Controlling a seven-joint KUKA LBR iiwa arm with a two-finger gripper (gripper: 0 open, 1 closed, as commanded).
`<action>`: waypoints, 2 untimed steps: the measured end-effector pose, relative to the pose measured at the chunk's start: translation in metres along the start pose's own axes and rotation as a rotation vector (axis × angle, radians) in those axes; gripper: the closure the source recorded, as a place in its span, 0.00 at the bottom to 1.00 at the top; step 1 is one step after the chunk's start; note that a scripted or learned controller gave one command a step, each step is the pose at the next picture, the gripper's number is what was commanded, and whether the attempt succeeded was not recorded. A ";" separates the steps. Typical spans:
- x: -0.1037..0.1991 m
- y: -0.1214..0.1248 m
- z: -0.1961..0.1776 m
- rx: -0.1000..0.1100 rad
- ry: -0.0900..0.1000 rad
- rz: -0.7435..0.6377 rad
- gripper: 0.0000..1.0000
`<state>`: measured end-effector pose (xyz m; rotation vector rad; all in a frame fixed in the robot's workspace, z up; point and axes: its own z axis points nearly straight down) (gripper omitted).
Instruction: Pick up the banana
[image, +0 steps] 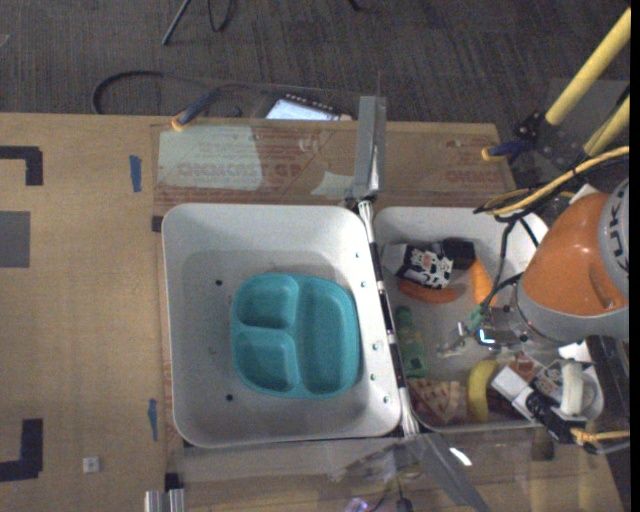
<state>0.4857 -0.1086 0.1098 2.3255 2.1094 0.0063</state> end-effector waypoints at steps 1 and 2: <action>0.004 -0.004 0.024 -0.003 0.001 -0.140 0.00; 0.003 -0.003 0.016 -0.003 0.002 -0.138 1.00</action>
